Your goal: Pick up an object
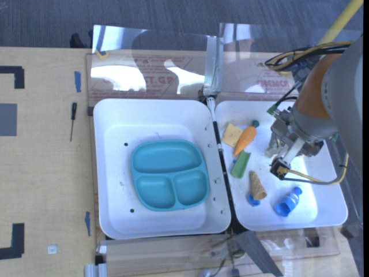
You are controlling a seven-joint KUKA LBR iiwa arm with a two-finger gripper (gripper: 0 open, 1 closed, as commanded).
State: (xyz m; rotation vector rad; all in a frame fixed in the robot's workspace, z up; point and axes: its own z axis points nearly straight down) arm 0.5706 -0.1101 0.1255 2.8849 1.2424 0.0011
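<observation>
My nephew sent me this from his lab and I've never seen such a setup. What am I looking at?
This is one photo from a fixed camera above a bench, looking down at a slant. The grey machine with the orange band, reaching in from the right, is a robot arm; its hand hangs over the right bin. That bin holds small things: a yellow wedge, an orange carrot, a green stick, a brown cone and a blue bottle. The left bin holds a teal divided plate. Its job is picking something up; whether the hand grips anything, I cannot tell.
</observation>
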